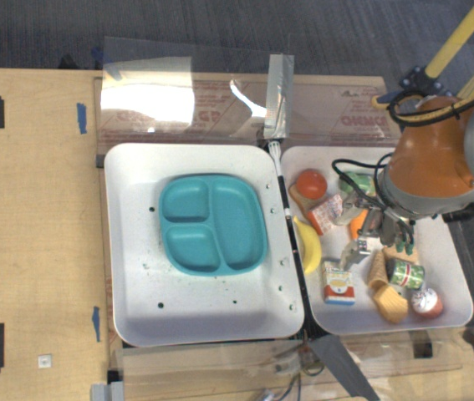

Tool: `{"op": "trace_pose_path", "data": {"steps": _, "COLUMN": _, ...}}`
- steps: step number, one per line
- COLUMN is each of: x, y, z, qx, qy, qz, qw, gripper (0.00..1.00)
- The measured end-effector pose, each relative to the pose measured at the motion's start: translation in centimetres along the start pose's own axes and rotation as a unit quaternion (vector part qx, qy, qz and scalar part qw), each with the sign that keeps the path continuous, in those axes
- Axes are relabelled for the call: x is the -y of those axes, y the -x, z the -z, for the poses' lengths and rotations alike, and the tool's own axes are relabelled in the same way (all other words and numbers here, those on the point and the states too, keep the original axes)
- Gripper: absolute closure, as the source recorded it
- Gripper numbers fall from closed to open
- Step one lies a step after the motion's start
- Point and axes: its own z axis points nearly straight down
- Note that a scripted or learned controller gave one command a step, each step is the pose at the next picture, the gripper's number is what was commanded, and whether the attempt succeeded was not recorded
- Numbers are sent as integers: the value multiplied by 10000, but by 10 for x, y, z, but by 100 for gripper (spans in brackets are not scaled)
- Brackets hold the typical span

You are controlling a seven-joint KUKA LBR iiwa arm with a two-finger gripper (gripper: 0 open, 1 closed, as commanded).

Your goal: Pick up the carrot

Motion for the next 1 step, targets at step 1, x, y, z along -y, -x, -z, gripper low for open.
{"op": "trace_pose_path", "data": {"steps": 1, "x": -5, "y": 18, "z": -20, "qx": -85, "qy": -4, "qz": -62, "qw": 9999, "gripper": 0}}
